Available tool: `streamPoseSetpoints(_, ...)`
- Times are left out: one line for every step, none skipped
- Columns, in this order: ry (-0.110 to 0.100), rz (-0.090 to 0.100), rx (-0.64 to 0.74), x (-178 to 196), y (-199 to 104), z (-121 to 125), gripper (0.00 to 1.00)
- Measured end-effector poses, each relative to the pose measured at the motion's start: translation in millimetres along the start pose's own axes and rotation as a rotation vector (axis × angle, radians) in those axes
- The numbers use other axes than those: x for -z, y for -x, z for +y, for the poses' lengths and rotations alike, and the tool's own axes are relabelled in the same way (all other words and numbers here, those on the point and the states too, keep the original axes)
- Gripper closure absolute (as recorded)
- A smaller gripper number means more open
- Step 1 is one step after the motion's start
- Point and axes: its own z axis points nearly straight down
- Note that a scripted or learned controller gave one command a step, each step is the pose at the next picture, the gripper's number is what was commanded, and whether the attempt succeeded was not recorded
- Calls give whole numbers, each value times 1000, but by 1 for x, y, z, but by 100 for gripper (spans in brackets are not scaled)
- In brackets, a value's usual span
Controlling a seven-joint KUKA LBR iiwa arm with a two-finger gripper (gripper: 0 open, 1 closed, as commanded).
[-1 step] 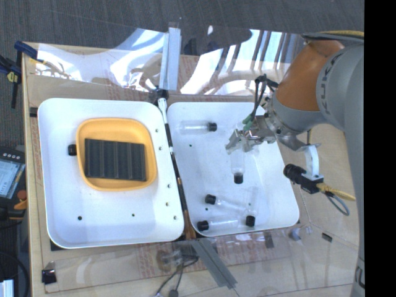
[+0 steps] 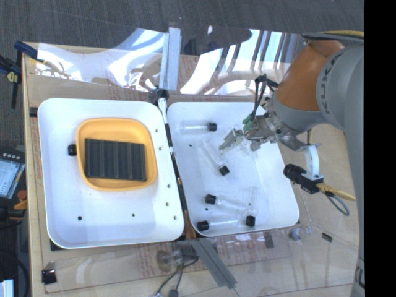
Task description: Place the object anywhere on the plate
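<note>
Wooden bench (image 2: 124, 268), 6 o'clock edge; two white bins (image 2: 55, 215); yellow plate (image 2: 93, 132) at 9 o'clock; clear vials (image 2: 197, 127) at 3 o'clock; gripper (image 2: 230, 140) above them, grip state indiscernible.

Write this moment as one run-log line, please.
arm: over right bin | gripper: above clear vials, grasp unclear | yellow plate: left bin, without vial

The bench (image 2: 93, 266) is pale wood and bears two shallow white bins touching side by side: the left bin (image 2: 55, 215) and the right bin (image 2: 278, 209). A crumpled clear plastic sheet (image 2: 136, 60) lies along its far edge, and loose cables (image 2: 173, 277) trail at its near edge.
</note>
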Motion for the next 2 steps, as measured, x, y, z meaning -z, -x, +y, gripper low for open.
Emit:
streamPoseSetpoints(-3, 1, 220, -4, 7, -36, 0)
streamPoseSetpoints(-3, 1, 443, -6, 4, -74, 0)
